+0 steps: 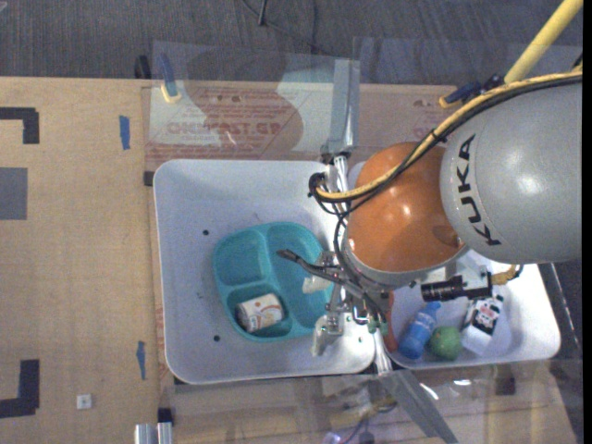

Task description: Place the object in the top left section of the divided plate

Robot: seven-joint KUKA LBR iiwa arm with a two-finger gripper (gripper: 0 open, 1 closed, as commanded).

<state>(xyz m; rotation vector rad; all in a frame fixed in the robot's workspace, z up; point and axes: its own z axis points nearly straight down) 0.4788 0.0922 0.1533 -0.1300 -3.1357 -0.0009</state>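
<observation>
The two-finger metal gripper point(326, 326) is hanging over the lower right edge of the teal divided plastic plate point(268, 281), and whether it is clenched or released cannot be told from this slanted view; nothing is showing within its grasp. The small cream-coloured cylindrical container with a brown and red label point(259, 312) is lying on its side in the lower section of the plate, apart from the gripper and to its left. The plate's upper left section is showing only bare teal, and the right section is being partly covered by the arm's dark wrist parts. The plate is sitting in the left shallow white bin point(185, 248), near the bin's middle and lower right. The grey arm with its orange band point(407, 215) is reaching in from the right and hiding the seam between the two bins. In the right shallow white bin point(541, 326), a blue plastic bottle point(419, 329) is lying just beside a green round ball point(446, 342), with a small white carton with red and black print point(483, 320) next to them. Both bins are resting on the brown cardboard-covered bench point(74, 248).
</observation>
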